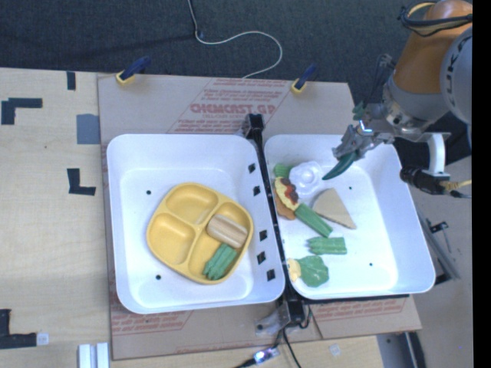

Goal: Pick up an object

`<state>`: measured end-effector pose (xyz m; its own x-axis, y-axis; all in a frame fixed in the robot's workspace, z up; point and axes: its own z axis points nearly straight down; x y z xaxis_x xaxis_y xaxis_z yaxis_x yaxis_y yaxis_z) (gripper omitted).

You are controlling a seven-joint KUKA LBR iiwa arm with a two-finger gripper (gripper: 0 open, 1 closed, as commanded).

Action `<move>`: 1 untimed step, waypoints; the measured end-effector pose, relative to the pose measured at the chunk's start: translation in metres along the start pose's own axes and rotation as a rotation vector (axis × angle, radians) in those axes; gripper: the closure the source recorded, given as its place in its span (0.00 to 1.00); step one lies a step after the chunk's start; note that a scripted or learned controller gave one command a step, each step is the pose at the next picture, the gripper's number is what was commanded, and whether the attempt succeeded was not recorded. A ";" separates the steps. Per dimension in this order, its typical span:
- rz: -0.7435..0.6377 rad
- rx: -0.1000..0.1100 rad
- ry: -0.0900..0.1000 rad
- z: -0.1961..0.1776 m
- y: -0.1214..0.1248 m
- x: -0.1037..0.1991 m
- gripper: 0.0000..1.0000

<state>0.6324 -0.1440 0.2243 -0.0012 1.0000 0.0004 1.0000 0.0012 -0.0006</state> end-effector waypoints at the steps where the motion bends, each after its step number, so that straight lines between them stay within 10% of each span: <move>1: -0.003 0.003 0.000 0.009 -0.027 0.053 1.00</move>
